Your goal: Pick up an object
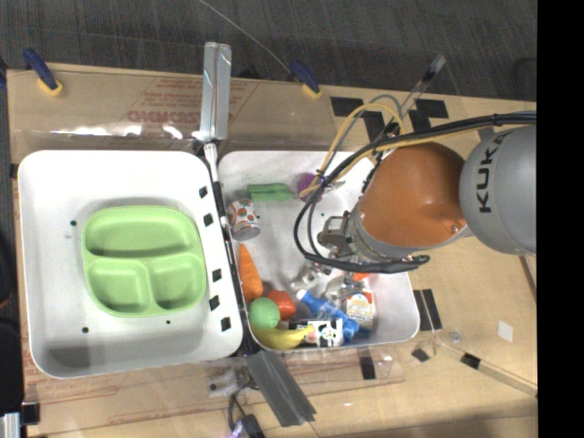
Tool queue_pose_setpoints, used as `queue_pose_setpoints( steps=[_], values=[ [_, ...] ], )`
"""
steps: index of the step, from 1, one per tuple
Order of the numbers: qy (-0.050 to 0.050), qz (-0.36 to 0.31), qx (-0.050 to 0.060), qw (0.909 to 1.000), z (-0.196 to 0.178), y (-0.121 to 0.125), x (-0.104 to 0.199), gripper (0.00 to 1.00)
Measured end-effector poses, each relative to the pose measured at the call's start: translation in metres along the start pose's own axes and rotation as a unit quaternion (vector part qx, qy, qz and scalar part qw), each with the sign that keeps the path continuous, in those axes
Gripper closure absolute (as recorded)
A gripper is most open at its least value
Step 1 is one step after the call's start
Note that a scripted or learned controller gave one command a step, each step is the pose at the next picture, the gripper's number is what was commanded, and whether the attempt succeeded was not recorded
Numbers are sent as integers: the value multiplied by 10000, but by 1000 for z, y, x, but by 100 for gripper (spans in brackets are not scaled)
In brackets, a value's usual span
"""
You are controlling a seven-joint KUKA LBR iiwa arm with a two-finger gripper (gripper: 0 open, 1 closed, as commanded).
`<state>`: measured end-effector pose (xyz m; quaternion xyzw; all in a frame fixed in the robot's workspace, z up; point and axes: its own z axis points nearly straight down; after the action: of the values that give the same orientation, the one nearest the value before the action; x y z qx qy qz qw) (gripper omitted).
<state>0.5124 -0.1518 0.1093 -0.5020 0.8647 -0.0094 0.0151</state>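
Note:
The arm's orange band (411,194) hangs over the right bin (274,167), and the gripper (330,279) reaches down among the objects at the bin's near side. Beside it lie blue items (315,304), a red and white carton (360,307), a red piece (283,304), a green ball (265,314), a yellow banana (283,338) and a black and white item (327,332). An orange carrot (249,272) lies along the left wall. Further back sit a small patterned cup (244,217), a green block (271,192) and a purple piece (307,186).
The left bin (55,181) holds a green divided tray (143,258). A metal divider bar (216,89) rises between the bins at the back. Cables (365,126) loop above the wrist. Blue clamps (43,71) grip the bench's far edge.

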Motion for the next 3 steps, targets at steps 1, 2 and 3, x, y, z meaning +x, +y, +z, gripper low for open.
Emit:
queue_pose_setpoints(
  steps=[1,2,3],
  values=[
    [66,-5,-119,9999,-88,-31,-58,100],
    [54,-890,-148,9959,-119,-70,-117,100],
    [68,-198,-132,9997,-183,-109,-96,100]
  ],
)
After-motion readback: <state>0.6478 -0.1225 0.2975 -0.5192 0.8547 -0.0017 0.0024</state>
